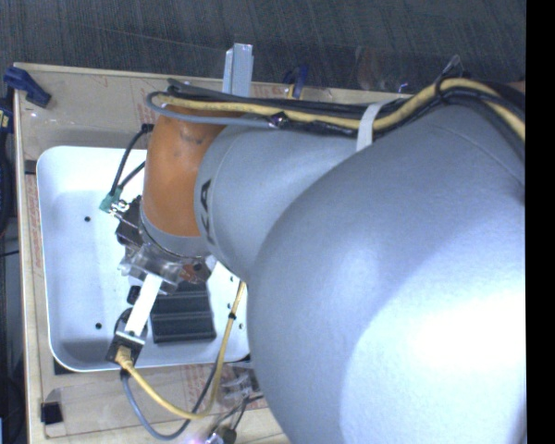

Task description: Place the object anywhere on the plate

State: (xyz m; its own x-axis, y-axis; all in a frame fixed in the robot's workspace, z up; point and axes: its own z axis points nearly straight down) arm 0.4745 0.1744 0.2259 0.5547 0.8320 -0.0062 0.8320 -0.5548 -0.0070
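Camera view puts the gripper [164,280] low over the floor of the white bin [69,248] at the view's left, under the orange band [171,174] of the grey arm [379,276]. Whether it is apart, together or touching anything cannot be told. The object's place, heading and long axis cannot be told either.

I count one grey arm [379,276] with one orange band [176,178]. There is one table [83,100], and one white bin [69,248] is on it. Two blue clamps [23,83] [299,79] sit at its far edge, with one grey post [240,63] between them.
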